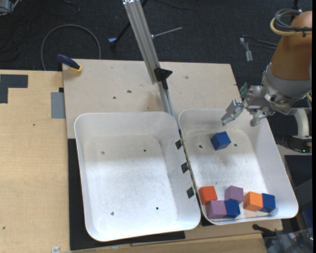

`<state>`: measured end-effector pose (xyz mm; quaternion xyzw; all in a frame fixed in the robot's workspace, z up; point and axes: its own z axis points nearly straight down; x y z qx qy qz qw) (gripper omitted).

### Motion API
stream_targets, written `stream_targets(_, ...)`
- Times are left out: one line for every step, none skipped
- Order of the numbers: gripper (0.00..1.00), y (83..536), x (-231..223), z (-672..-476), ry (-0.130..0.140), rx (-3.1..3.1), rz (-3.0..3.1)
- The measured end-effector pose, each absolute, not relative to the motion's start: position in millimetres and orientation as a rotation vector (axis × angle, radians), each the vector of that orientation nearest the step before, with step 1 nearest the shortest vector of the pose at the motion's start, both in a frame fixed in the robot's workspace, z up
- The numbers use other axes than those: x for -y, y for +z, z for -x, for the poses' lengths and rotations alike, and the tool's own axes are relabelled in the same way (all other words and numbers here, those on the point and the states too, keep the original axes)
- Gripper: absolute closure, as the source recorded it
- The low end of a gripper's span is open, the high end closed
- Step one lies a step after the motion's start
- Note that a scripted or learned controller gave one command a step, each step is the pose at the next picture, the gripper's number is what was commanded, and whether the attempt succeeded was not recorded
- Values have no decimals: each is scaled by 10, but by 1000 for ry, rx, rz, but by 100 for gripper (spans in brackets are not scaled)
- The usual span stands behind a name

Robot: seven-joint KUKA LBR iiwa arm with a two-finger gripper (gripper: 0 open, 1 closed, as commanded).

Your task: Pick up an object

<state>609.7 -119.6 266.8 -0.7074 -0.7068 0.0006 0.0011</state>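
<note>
A blue cube (220,140) lies alone in the upper part of the right bin (263,152). Along that bin's near edge several cubes huddle together: an orange one (207,194), two purple ones (233,193) (217,208), a small blue one (231,208), another orange (253,200) and another blue (268,202). My gripper (243,116) hangs over the bin's far right corner, up and to the right of the lone blue cube. Its fingers (229,113) are spread open with nothing between them.
The left bin (89,141) sits beside the right one, with black clips (184,167) on the shared rim. A slanted metal rail (146,46) rises behind the bins. A blue and yellow clamp (69,62) sits at the board's far left corner.
</note>
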Motion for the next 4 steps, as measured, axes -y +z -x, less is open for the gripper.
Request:
stream_targets(0,1230,1260,-6216,4,2222,2225)
stream_targets(100,1373,1283,-6228,-2,2219,2235)
stream_targets(100,2538,1384,-6008,-4,2220,2230)
stream_targets(0,2487,1376,-5998,3,2216,2225)
